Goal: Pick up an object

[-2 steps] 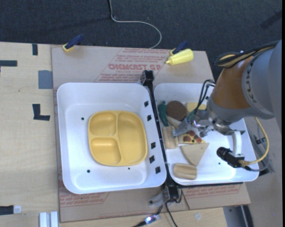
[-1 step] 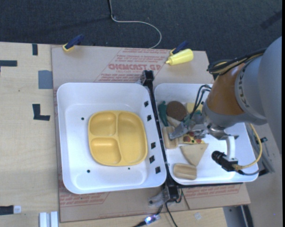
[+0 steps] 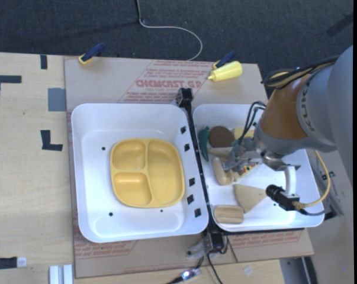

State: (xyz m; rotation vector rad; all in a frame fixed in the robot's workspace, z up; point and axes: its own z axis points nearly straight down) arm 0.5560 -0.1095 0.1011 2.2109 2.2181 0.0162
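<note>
Nearest edge: wooden tabletop (image 3: 24, 176) with cardboard sheet (image 3: 160, 81) under two shallow white bins set side by side.
Objects to pick: right bin (image 3: 311, 176) holds a small cluster. A tan block (image 3: 228, 214) lies at the near edge, a pale wedge-shaped piece (image 3: 251, 196) sits just beside it, a brown round item (image 3: 221, 136) lies toward the far side, and a green piece (image 3: 203, 141) rests against the divider wall.
Gripper: gripper (image 3: 234, 164) is down among the cluster in the right bin, over a beige piece (image 3: 221, 171); whether its fingers are spread or closed cannot be told, and nothing can be seen held.
Arm: grey arm (image 3: 338, 105) with an orange band (image 3: 285, 111) reaches in from the right, cables trailing along it.
Left bin: left bin (image 3: 89, 158) holds a yellow divided plate (image 3: 147, 172) with three compartments, lying flat near the middle.
Farther out: yellow clamp (image 3: 227, 71) and a smaller blue-and-yellow clamp (image 3: 91, 53) grip the cardboard's far edge; a thin white cable (image 3: 166, 28) loops over the dark carpet (image 3: 60, 10) beyond.
</note>
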